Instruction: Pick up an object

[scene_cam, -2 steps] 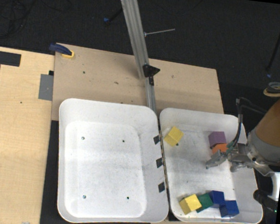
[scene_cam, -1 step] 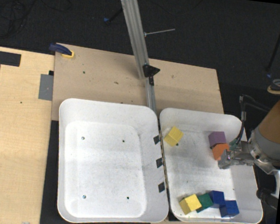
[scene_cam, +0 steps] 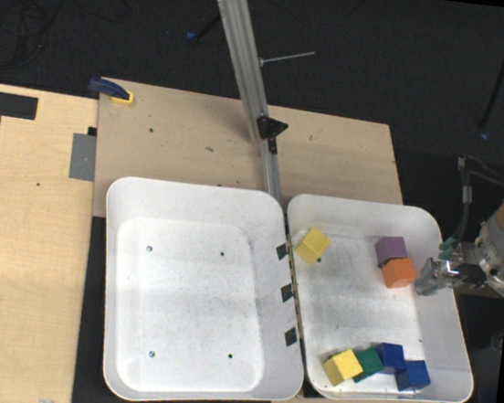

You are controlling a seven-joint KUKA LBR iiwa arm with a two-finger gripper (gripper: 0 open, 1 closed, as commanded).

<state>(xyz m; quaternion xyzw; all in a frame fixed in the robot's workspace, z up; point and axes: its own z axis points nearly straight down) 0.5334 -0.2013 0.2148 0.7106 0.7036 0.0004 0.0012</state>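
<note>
The right bin (scene_cam: 454,347) holds several small blocks. A yellow block (scene_cam: 312,245) lies near its left wall. A purple block (scene_cam: 391,249) and an orange block (scene_cam: 398,273) sit together at the upper right. A yellow block (scene_cam: 342,366), a green block (scene_cam: 367,362) and two blue blocks (scene_cam: 390,355) (scene_cam: 412,376) cluster at the front. My gripper (scene_cam: 433,274) hangs low at the bin's right wall, just right of the orange block, and nothing shows in its grasp.
The left bin (scene_cam: 129,226) stands beside the right one, with black clips (scene_cam: 284,291) along the shared edge. A slanted metal rail (scene_cam: 248,66) rises behind the bins. A blue and yellow tool (scene_cam: 112,90) lies at the bench's back left.
</note>
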